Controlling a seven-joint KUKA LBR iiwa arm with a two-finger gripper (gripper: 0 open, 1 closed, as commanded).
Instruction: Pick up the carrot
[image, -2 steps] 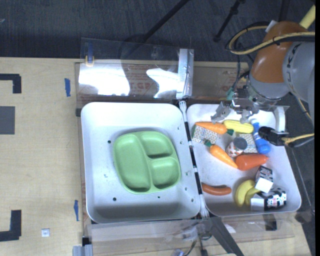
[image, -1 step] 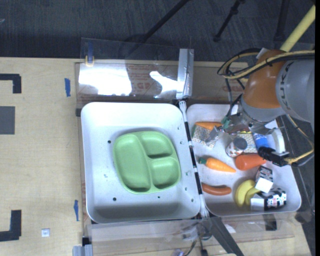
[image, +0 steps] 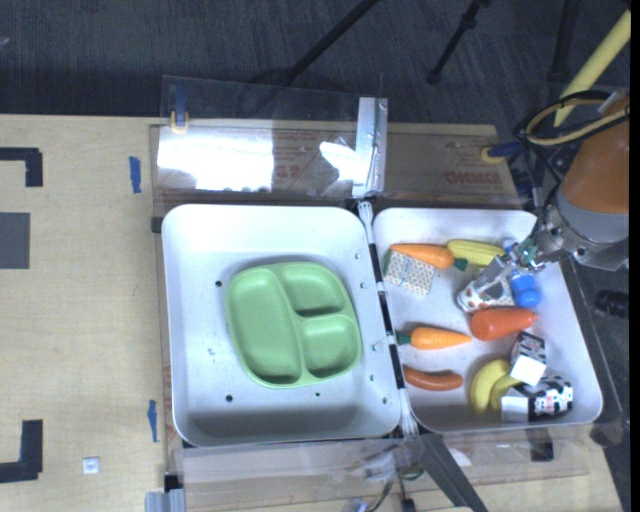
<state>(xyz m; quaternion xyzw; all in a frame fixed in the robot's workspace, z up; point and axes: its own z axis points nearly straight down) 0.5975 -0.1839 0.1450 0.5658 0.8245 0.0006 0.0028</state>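
Your gripper (image: 487, 288) hangs at the right bin's (image: 585, 385) 1 o'clock, finger state impossible to tell; drop onto the carrot (image: 438, 338) lying centre-left, squeezing across its thick middle, clear of the sausage (image: 433, 379)

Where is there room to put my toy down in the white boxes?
Left bin: bare floor all round the green tray, most near its left wall. Right bin is crowded with carrots, bananas and the gripper.
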